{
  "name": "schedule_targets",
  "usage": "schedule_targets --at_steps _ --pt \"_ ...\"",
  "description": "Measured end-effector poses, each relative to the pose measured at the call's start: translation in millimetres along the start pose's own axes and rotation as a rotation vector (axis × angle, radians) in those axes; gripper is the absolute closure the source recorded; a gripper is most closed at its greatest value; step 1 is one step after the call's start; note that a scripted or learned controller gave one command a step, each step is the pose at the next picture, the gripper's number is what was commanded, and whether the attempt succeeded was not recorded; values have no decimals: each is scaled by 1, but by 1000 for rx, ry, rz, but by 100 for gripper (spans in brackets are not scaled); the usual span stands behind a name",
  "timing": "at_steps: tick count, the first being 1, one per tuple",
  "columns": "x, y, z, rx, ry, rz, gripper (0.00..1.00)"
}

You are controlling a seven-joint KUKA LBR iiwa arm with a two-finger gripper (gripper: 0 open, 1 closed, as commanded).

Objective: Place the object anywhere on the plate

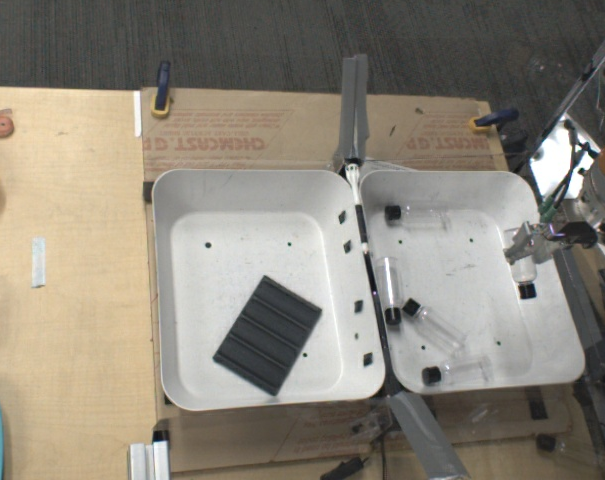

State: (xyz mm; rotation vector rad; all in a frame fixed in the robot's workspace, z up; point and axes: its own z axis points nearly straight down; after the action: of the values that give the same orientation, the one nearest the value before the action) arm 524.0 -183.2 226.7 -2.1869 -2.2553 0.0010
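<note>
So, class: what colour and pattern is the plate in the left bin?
Black, ridged plate, shown best in the camera view.

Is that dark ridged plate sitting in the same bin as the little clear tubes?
No: the dark ridged plate lies in the left bin, while the clear tubes lie in the right bin.

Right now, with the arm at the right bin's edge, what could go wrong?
1. The pincer sits at the right bin's right wall with what looks like a vial under it; a grip that close to the wall could slip.
2. The clear vials are hard to make out against the white floor, so a pick could miss.
3. The dark ribbed plate lies in the left bin, across the raised divider; a low carry could clip it.
</note>
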Motion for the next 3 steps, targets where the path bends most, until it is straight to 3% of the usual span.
schedule_targets --at_steps 1,2,3 --pt "71 17 -5 1 0 -156 100" --pt "153 48 2 3 -1 -106 100" --pt "235 99 36 2 -2 26 100"
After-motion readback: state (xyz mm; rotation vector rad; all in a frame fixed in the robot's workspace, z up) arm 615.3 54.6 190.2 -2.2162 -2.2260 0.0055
